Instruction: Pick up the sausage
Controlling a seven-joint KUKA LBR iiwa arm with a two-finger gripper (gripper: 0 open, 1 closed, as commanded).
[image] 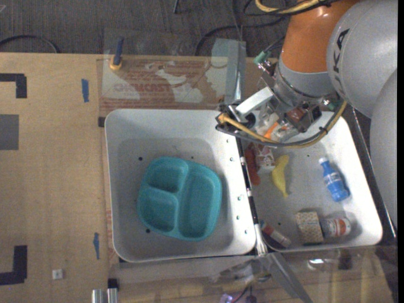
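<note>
The sausage [252, 163], a reddish-brown link, lies lengthwise against the left wall of the right bin [363, 169]. My gripper [273, 130] hangs over the upper left part of that bin, just above and slightly right of the sausage's far end. Cables and the wrist body cover its tips. Nothing can be seen held in it.
A yellow banana [280, 174] lies just right of the sausage. A blue bottle [332, 179], a patterned block [308, 225], a small jar [335, 226] and a dark red stick-like item [275, 234] share the right bin. A teal divided plate [181, 198] sits in the left bin [120, 144].
</note>
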